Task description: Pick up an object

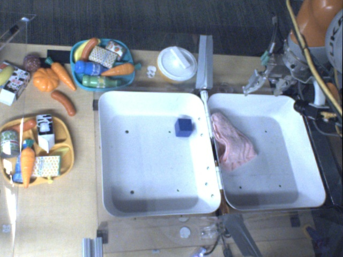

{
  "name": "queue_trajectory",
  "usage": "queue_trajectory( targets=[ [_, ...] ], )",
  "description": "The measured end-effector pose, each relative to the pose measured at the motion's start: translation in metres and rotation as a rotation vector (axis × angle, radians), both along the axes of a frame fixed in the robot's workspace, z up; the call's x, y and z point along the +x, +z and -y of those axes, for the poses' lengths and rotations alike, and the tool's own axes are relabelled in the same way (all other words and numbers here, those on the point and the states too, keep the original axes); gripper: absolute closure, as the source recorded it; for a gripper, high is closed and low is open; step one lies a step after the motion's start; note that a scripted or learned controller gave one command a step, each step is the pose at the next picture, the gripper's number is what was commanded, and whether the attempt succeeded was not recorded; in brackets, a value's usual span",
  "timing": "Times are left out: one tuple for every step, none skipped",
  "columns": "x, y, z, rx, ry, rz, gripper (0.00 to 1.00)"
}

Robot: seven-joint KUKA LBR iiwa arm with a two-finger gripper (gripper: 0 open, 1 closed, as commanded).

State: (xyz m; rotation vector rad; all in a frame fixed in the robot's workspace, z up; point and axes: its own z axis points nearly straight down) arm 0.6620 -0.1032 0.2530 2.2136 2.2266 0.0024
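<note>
Left bin [115,191]: a blue cube [184,127] sits near its upper right.
Right bin [300,191]: a pink cloth [231,143] lies crumpled against its left wall.
Arm [316,15]: raised above the right bin's far right corner.
Gripper [266,78]: fingers spread, nothing between them.

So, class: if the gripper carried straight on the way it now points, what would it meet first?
The gripper hangs over the right bin's back edge, angled down and left. Going on, it would probably reach bare bin floor near the pink cloth; depth is unclear.
</note>
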Motion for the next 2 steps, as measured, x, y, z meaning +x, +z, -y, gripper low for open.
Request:
queue_trajectory(
  targets=[
    [-0.053,-0.143,-0.001,0.000,0.057,-0.002,0.00],
    [-0.115,-0.161,-0.012,-0.002,0.087,0.016,0.00]
  ],
)
